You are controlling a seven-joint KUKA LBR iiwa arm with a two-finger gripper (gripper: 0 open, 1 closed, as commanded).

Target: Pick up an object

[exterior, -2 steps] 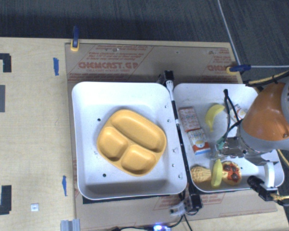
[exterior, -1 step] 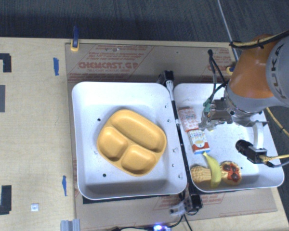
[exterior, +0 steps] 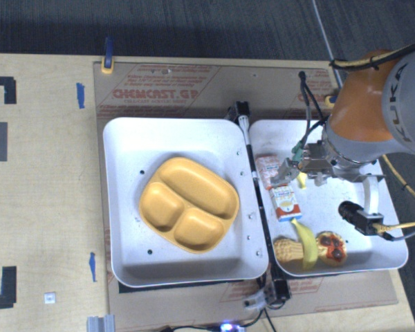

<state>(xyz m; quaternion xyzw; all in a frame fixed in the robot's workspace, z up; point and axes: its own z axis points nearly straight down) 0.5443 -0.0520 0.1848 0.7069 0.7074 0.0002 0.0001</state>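
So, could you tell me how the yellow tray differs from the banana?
The yellow tray is far larger than the banana. The tray lies in the left bin, the banana in the right bin beside other small items. The tray is a broad, compartmented dish; the banana is slim and curved. Both are yellow.

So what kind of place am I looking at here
Probably a robotics lab's grasping test bench: a KUKA arm reaches over two white bins, one holding a yellow sectioned tray, the other toy food like a banana.
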